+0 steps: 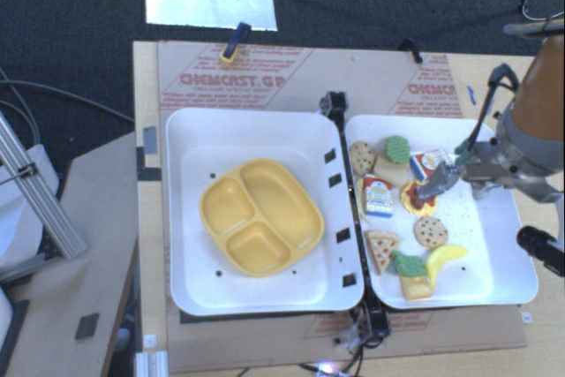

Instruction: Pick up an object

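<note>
My gripper (434,184) hangs low over the red piece (416,200) in the right bin (494,278), which sits just under and left of it. I can't tell its opening or whether it grips anything. The toys crowd close, with a carton (379,196) further left and a cookie (430,231) below, so I judge a descent could nudge neighbours or pinch two. The arm (538,115) is cut off at right.

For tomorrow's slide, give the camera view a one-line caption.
The arm's tool hovers over toy food in the right bin; a yellow divided tray sits in the left bin.
</note>
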You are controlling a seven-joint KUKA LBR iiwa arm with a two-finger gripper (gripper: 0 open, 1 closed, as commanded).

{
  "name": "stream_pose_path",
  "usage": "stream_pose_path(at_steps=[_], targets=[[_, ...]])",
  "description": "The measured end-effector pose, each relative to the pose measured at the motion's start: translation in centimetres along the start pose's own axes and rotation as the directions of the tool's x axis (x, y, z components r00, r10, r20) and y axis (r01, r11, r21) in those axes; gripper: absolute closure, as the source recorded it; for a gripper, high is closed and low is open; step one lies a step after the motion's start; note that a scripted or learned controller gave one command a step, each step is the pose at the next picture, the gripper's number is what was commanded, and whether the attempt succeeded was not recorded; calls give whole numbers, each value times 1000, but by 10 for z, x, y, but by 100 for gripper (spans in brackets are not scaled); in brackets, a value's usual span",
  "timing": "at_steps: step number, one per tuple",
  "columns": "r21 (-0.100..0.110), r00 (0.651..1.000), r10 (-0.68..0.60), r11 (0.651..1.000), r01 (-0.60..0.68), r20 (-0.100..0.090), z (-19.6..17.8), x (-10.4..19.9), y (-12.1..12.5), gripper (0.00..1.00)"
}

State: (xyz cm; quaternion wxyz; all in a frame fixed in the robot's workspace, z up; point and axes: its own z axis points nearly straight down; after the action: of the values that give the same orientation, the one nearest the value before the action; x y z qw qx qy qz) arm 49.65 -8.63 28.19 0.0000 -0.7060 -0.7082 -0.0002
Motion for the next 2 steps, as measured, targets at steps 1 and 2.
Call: stream_pose_path(at_steps=[1, 2], targets=[[6, 1000, 8, 1000, -8, 1, 101, -64, -12, 0], [0, 1000, 2, 1000, -2, 1, 195, -78, 24, 0]])
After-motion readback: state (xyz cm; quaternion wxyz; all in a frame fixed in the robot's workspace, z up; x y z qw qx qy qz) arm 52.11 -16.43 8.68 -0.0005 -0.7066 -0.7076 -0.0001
